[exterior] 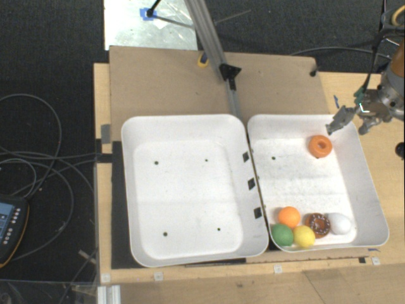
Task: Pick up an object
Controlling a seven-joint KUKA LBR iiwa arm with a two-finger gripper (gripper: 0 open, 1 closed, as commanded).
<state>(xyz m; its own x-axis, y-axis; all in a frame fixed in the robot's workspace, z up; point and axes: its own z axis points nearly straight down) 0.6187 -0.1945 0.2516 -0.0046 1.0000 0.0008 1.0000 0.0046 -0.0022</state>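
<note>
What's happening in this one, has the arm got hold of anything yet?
Not yet. The gripper hangs open over the far right rim of the right bin, with nothing between its fingers. The nearest item is an orange ring-shaped piece, lying alone just below and left of it. An orange ball, green ball, yellow ball, chocolate doughnut and white ball cluster in the near corner.

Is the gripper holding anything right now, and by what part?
Nothing is held: the gripper is open, with bare fingers, over the right bin's far edge.

Wooden bench [164,81] bearing two white bins [183,189].
</note>
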